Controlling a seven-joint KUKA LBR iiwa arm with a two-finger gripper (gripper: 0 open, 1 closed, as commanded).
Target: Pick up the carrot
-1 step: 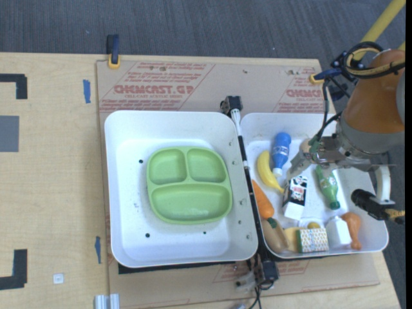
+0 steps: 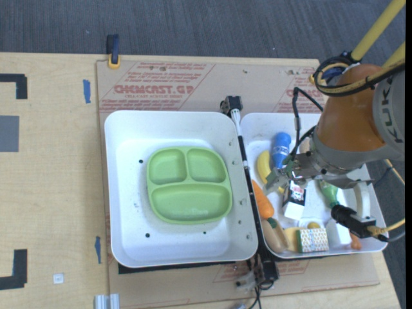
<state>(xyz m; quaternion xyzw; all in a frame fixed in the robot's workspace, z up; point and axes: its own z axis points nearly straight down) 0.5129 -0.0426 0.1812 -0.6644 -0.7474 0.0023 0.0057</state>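
Carrot point(image 2: 262, 204): lying beside the banana point(image 2: 263, 165); gripper point(image 2: 291, 180), grasp state untellable, is best being lowered squarely astride it.

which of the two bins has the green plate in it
The left bin. The green plate lies in its middle, while the right bin holds the carrot and other small items under the gripper.

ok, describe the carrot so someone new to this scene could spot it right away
Look in the right bin, the one crowded with items. The carrot lies along its left wall, just below the yellow banana and left of the gripper. It's the one slim orange piece, with a green tip at its lower end.
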